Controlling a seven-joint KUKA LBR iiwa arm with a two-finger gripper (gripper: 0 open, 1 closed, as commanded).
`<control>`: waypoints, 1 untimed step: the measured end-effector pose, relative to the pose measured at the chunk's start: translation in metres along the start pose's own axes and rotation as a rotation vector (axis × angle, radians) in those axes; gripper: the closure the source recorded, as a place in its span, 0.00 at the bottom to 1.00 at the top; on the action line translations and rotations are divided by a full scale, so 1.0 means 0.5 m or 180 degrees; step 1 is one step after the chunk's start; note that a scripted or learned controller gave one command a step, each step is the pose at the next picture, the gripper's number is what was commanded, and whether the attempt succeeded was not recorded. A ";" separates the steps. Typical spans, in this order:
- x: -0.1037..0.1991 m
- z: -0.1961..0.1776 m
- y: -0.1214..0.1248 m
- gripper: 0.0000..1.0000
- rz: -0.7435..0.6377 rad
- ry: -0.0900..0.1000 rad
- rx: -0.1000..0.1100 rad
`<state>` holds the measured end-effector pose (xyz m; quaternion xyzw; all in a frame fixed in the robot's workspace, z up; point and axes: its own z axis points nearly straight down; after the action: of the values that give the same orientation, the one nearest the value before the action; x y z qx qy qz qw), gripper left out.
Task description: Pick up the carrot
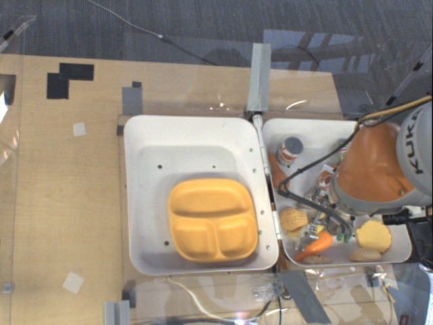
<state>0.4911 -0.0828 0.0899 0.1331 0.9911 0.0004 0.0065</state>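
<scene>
Carrot [316, 243] lies in the right bin [404, 250], near the front edge. It is orange and lies a bit tilted, with one end up toward the arm and the other end down toward the front wall. The gripper [318, 226] is right over it, low in the bin, and looks to be touching the top end of the carrot. I cannot tell if the gripper is wide or narrow, because the arm [369, 168] and its black cables hide most of it. I also cannot tell if the carrot is truly held.

Just left of the carrot sits a round, tan, bumpy food piece [293, 219]. To the right sits a yellow food piece [374, 235], and below that a pale brown one [365, 254]. Near the back of the right bin stands a small can [291, 149] with a grey top and a red label.

The left bin [145, 181] holds a yellow tray [212, 218] with three parts. The tray lies flat near the front right of that bin.

Both bins sit side by side on the wooden counter [61, 202]. The counter has black squares [67, 78] near its back left corner.
</scene>
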 end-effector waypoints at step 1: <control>-0.008 -0.026 0.004 1.00 -0.0023 -0.0037 -0.0007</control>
<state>0.4953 -0.0819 0.1028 0.1296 0.9915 0.0006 0.0124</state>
